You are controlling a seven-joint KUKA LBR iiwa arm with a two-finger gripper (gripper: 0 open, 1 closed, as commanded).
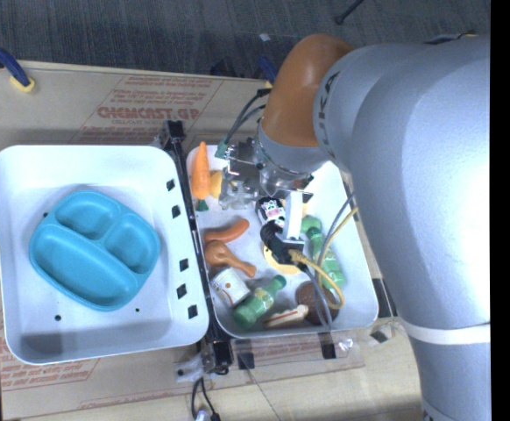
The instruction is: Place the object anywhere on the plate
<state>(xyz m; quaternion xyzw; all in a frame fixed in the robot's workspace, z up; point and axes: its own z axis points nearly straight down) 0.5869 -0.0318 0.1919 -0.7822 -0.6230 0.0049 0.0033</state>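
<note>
Blue plate [95, 249] in left bin [10, 235]

The arm [430, 191] is showing as a broad, smooth, pale grey casing — rounded and faintly glossy. An orange band [301, 90] is wrapping it just above the wrist. Below that band, the tool [268, 191] is appearing as grey metal with small black-and-white parts, and yellow and black cables [321, 266] are looping out beneath it.
</note>
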